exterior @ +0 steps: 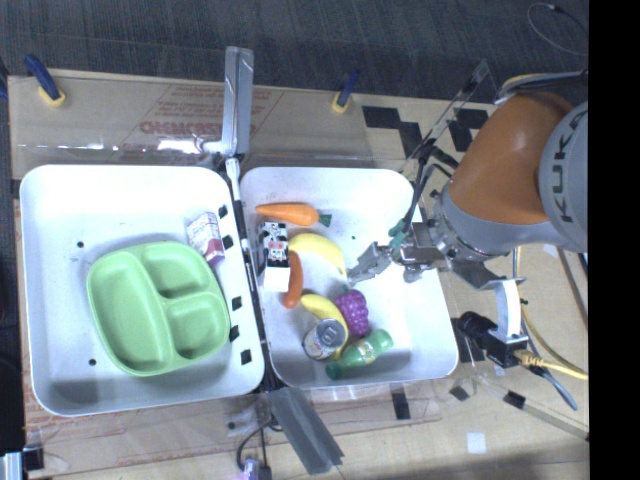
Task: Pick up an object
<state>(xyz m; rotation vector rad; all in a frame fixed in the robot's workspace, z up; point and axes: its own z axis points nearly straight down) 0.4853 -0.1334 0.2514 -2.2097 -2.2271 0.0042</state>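
- In the right bin (425,353), just in from its right wall, the gripper (366,263) hangs low over the white floor, fingers slightly apart with nothing between them, from what I can make out.
- The things to choose from lie heaped towards that bin's left and near side: a carrot (287,213) at the far end, a yellow banana (320,249) below it, a thin orange-red piece (293,280), a second yellow piece (322,307), purple grapes (353,310), a can (323,340) and a green bottle-like piece (362,351).
- The banana's end and the grapes sit nearest the fingers, so I'd guess one of those is the target.
- Risk, as I see it: the pieces are touching and overlapping, so closing on one could catch its neighbour or nudge the pile aside.
- The fruit looks like smooth moulded plastic, rounded and tapering; a curved banana could squirt out of a pinch taken off its middle.
- The grapes are knobbly, giving a better bite, yet they lean against the can and the second yellow piece.
- The can is shiny metal and round, likely to roll if bumped.
- The left bin (50,208) holds a matte green divided tray (130,328) and a small pink packet (206,234), well apart from the gripper.
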